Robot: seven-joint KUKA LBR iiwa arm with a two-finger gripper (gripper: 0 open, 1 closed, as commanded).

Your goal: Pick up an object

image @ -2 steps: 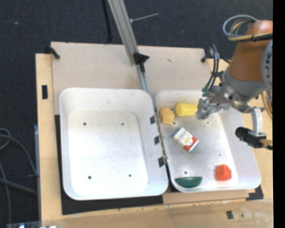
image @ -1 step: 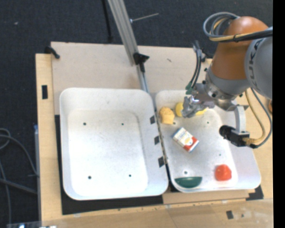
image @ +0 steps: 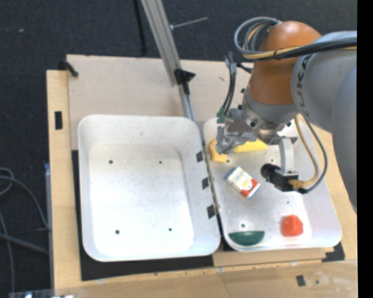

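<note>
- Two white bins on the counter (image: 61,166) — left bin (image: 143,185), right bin (image: 317,219).
- Four items in right bin: one yellow piece (image: 244,147), one red-white box (image: 243,182), one red object (image: 291,226), one green bowl-like piece (image: 247,236).
- One gripper (image: 222,146) low at yellow piece — jaws' state: cannot tell.

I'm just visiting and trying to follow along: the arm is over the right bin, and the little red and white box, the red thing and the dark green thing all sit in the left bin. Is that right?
Not quite. The camera view shows the red and white box, the red thing and the dark green thing in the right bin, not the left bin. The arm is over the right bin, as you said.
</note>
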